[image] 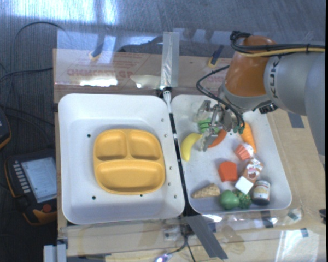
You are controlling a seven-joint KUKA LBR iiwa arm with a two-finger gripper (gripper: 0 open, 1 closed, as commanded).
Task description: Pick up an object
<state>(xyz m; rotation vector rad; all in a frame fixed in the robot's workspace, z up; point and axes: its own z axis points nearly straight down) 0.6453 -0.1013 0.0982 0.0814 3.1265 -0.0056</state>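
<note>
Gripper (212,129) sits low at the right bin's (281,162) back-left corner, over a green piece (204,126) and a red piece (219,137), the likely targets. Open or clamped: can't tell. Banana (188,145) lies just beside, toward the left wall; that crowding probably risks a messy grab.

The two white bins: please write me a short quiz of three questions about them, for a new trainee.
1. True or false: the yellow divided plate lies in the left bin.
2. Which lies nearest the end effector? A) the banana B) the small jar C) the bread piece
3. Fill in: the orange carrot lies in the ____ bin.

Key:
1. True.
2. A; the banana lies just left of the end effector, in the right bin, while the jar and the bread sit near that bin's front edge.
3. Right.
</note>
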